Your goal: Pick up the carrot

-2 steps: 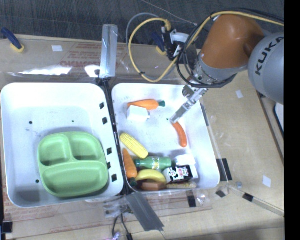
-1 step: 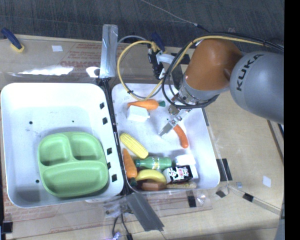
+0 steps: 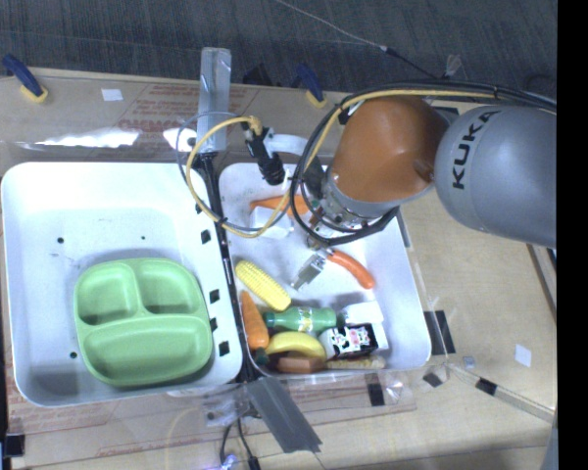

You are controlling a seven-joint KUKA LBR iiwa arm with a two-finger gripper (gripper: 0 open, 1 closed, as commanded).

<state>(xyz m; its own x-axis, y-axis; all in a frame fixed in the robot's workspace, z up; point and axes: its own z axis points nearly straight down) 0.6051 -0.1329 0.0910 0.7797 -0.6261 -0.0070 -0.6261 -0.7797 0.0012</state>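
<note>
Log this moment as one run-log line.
arm: over right bin | tool: above corn | carrot: lying at bin's left wall, not held | tray: left bin

A robotics lab: KUKA arm (image 3: pixel 490 174) over clamped bench (image 3: pixel 470 262) bins (image 3: pixel 20 262).

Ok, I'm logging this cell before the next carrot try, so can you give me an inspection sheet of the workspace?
Surface: bench bearing a left bin and a right bin.
Job's things: carrot lies by the right bin's left wall, just below the corn.
Clutter: plate in the left bin; bottle, banana, carton, orange piece and second orange piece in the right bin.
Grippers: gripper over the right bin's middle, beside the orange piece, apart from the carrot.
Cables: cables loop over the bins' shared wall.
Surroundings: clamps on the bench's far edge.
</note>
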